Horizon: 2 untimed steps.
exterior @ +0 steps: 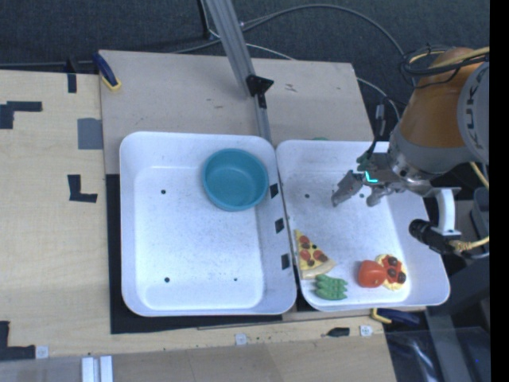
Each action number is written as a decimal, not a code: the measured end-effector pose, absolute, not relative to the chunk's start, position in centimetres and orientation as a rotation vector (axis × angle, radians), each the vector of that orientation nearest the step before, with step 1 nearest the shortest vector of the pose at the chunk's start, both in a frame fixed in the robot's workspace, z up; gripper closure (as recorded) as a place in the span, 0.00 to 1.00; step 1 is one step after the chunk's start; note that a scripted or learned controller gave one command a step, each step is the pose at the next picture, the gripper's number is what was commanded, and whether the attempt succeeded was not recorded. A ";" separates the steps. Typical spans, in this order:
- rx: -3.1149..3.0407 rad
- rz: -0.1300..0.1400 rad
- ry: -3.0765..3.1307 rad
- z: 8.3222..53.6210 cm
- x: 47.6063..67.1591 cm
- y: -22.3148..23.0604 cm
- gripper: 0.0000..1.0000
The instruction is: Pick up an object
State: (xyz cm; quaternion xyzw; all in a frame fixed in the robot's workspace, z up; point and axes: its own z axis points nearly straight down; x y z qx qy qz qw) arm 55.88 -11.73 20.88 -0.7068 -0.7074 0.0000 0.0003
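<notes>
Over the right bin, gripper of the grey-and-orange arm, fingers apart with nothing between them, poised above bare white floor near the bin's middle. Toward the near edge, well apart from the gripper: toy pizza slice against the left wall, green toy vegetable just beside it, red tomato touching a second pizza piece. In the left bin, teal bowl at the far right corner, on the table.
</notes>
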 end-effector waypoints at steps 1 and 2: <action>-2.220 0.000 -2.222 20.9 55.9 -11.7 0.00; -2.219 0.004 -2.219 16.3 56.1 -12.4 0.00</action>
